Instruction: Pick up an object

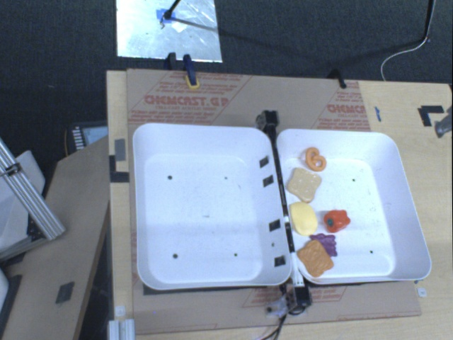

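Red toy pepper (337, 220) is lying in the right-hand bin (375, 190), down-left and well apart from the gripper (444, 125) hanging at the edge; whether that is open, I cannot tell.

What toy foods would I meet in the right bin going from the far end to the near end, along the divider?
Orange pretzel → bread slice → yellow piece → purple piece → brown waffle-like piece. The red pepper sits level with the yellow piece, so it is left out.
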`<state>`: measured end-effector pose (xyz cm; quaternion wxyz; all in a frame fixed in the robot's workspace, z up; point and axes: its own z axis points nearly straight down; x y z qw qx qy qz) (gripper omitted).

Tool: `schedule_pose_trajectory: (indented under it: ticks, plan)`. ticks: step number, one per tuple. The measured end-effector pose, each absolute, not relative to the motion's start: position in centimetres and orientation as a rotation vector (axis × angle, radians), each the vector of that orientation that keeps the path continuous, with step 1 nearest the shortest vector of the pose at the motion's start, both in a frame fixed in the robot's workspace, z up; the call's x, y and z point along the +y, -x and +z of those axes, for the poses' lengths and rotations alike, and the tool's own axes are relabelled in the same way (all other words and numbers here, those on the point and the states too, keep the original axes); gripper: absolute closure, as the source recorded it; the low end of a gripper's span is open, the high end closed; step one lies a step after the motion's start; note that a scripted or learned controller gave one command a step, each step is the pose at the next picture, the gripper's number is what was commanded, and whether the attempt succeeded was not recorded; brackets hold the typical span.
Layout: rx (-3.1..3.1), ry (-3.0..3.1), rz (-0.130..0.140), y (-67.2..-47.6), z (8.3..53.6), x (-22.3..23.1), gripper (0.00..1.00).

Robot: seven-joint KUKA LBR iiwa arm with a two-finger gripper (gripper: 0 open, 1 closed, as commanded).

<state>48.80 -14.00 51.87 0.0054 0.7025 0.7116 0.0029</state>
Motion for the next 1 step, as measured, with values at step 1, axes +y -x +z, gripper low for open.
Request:
schedule_pose_trajectory:
  ticks: [1]
  plan:
    - [2.230,-2.191,0.012,-48.86,53.05,-14.01,1.00]
